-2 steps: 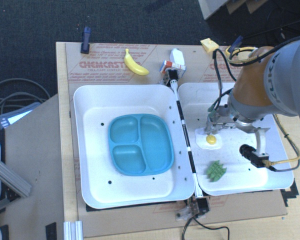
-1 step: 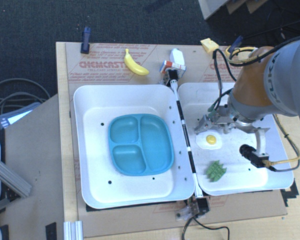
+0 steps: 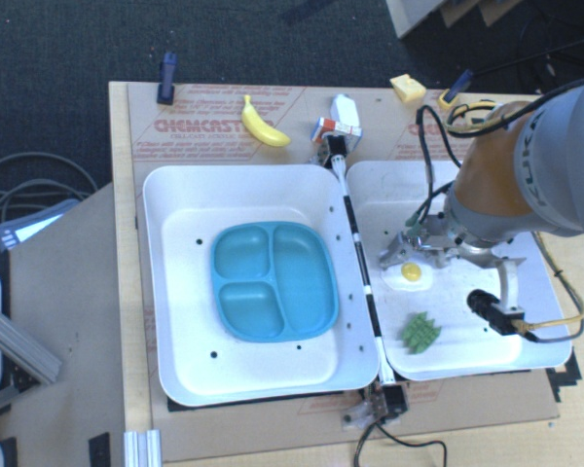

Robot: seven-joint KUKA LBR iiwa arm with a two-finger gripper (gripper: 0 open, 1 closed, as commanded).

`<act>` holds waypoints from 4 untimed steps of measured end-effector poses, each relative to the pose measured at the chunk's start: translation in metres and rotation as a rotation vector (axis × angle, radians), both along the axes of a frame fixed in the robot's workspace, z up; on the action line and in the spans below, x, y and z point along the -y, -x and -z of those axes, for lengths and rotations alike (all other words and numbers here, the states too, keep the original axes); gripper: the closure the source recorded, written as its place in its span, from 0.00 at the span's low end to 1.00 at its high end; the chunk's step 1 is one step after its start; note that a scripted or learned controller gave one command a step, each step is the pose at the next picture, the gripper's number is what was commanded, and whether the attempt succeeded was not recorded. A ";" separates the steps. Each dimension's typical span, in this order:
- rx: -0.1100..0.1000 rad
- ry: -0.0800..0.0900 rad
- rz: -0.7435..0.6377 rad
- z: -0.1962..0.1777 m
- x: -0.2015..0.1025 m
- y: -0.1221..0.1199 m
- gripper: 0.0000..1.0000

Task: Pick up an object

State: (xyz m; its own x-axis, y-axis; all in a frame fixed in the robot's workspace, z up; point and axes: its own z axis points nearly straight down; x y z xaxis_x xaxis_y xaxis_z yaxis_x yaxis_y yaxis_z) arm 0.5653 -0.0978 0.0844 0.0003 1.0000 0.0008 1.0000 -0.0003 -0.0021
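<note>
My gripper (image 3: 410, 254) hangs low in the right bin (image 3: 540, 353), near its left wall, on the grey arm that reaches in from the right. It looks open, with nothing between its fingers. Just below its tips lies a toy fried egg (image 3: 410, 275), white with a yellow yolk, on the bin floor. A small green leafy piece (image 3: 420, 331) lies closer to the bin's front edge, apart from the gripper. In the left bin (image 3: 175, 348) rests a blue divided plate (image 3: 273, 280).
On the bench behind the bins lie a yellow banana (image 3: 263, 125), a small white and red item (image 3: 339, 123), a pale yellow block (image 3: 407, 88) and a dark blue clip (image 3: 165, 76). The ridge between the bins (image 3: 358, 261) is close to the gripper's left.
</note>
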 end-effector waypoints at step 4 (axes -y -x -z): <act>0.004 0.002 0.000 -0.025 0.043 -0.022 0.00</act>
State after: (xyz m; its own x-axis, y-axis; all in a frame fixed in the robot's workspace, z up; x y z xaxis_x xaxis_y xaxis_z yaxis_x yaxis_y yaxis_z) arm 0.5874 -0.1409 0.1092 0.0001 1.0000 -0.0013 1.0000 -0.0001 0.0017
